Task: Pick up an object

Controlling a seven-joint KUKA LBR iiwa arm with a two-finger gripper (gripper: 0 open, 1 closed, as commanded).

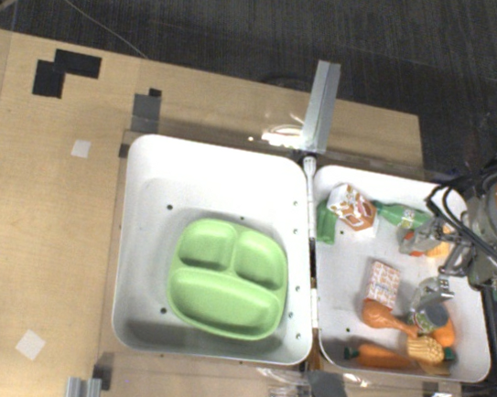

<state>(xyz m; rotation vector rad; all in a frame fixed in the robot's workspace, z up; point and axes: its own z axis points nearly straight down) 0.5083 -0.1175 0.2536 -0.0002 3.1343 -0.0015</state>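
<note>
In the right white bin [331,339], at the frame's right, the grey two-finger gripper [434,302] hangs low over a cluster of toy food: an orange drumstick-shaped piece [383,316] just left of it, a yellow corn-like piece [426,349] and an orange carrot [382,357] just below. Whether its fingers are spread or pressed together cannot be told, nor whether it touches anything. A patterned rectangular packet [383,282] lies left of it, and the green divided plastic tray [228,279] sits in the left bin [147,224].
</note>
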